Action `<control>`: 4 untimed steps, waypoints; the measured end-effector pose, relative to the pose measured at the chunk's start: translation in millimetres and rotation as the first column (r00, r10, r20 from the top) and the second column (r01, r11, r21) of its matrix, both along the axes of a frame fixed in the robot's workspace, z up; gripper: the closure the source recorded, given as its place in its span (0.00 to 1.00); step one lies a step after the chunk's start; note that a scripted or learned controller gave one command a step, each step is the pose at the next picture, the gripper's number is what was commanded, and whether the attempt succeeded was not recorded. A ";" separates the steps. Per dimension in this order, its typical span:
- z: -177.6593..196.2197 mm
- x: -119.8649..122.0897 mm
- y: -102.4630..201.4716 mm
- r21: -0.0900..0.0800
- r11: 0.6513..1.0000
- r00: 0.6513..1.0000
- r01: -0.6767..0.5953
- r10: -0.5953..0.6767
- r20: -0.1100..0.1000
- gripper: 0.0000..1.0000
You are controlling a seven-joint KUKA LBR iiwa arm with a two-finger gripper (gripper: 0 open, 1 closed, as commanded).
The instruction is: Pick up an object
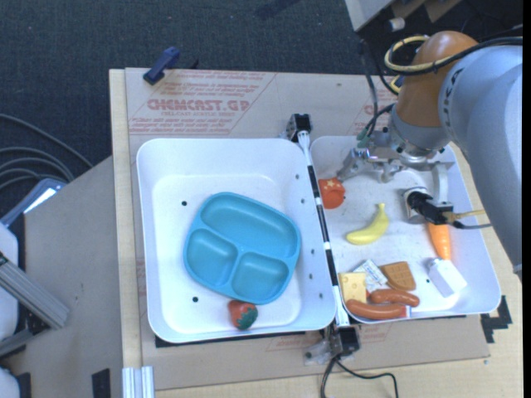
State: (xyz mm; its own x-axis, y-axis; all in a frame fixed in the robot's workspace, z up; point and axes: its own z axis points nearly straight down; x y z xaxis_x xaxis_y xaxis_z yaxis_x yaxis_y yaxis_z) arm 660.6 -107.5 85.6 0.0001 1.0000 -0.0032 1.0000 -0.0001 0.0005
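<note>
My gripper (366, 172) hangs low over the back left part of the right bin (485, 284), its fingers spread open with nothing between them. A red tomato (332, 192) lies just left of the left fingertip (343, 171), close to it but apart. A yellow banana (370, 227) rests in front of the gripper near the bin's middle. An orange carrot (440, 240) lies to the right, with a white block (445, 277) in front of it.
At the right bin's front lie two sausages (382, 303), a cheese slice (353, 287) and a brown cracker (398, 274). The left bin (158, 222) holds a blue compartment tray (241, 245) and a red strawberry (242, 313) at its front.
</note>
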 end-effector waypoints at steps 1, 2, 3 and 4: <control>0.1 -46.4 0.6 -0.001 1.000 1.000 0.002 -0.002 0.001 0.00; 2.4 -48.6 8.1 -0.010 1.000 1.000 0.005 -0.005 0.009 0.00; -0.9 -15.9 6.2 0.003 1.000 1.000 -0.001 0.001 0.000 0.00; -1.0 -33.1 -1.3 0.004 1.000 1.000 0.001 -0.001 -0.003 0.00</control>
